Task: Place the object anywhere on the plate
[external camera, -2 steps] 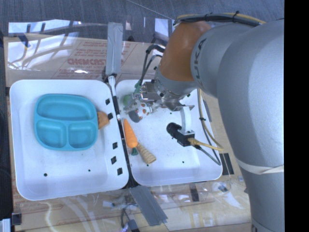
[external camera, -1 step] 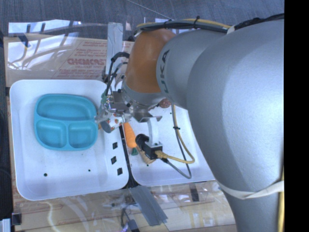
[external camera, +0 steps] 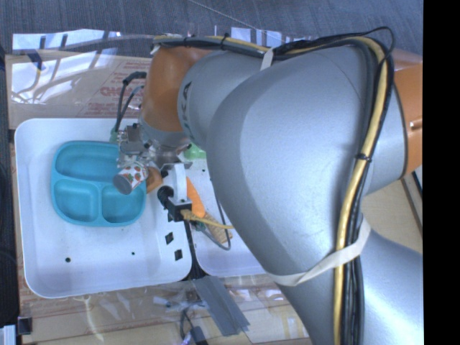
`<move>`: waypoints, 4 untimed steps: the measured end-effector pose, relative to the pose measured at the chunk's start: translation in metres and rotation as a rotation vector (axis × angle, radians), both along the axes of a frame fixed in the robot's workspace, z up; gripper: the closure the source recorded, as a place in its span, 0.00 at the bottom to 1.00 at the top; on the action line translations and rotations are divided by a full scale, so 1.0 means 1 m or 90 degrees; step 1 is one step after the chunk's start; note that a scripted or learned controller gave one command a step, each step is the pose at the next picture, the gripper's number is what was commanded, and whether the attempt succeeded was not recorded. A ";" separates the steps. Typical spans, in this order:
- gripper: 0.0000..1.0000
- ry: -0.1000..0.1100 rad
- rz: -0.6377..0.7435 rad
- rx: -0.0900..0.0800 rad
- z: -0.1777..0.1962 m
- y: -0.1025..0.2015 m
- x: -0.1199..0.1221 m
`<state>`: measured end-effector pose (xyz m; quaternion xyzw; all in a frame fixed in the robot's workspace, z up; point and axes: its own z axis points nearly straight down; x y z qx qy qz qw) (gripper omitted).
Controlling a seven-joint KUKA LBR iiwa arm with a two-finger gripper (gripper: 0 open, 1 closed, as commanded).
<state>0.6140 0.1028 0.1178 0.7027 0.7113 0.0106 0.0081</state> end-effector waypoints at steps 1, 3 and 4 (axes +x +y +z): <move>0.00 0.012 0.003 0.005 -0.003 0.006 -0.007; 0.00 0.020 0.005 0.003 0.006 0.005 -0.010; 0.00 0.020 0.005 0.003 0.006 0.005 -0.010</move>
